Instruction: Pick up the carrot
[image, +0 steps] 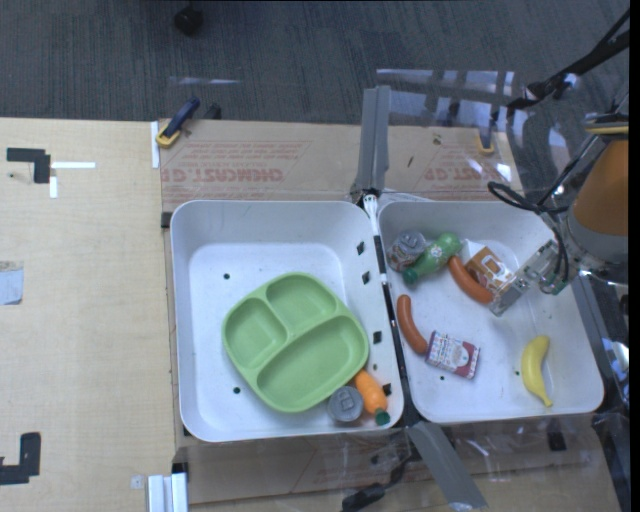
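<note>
The claw (512, 292) hangs low in the right bin (590, 400), and whether it is released or clenched I cannot tell. The carrot (371, 393) lies well away from it — across the divider in the left bin (185, 300), wedged between the green plate (295, 342) and a grey lid (346, 404). Those neighbours could block the descent or get nudged instead.

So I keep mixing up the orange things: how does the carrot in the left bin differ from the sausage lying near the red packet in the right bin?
The carrot is short, bright orange, with a green tip; the sausage is longer, slimmer and redder. The carrot lies in the left bin between the green plate and a grey can; the sausage lies in the right bin beside the red packet. Both lie flat, away from the claw.
</note>
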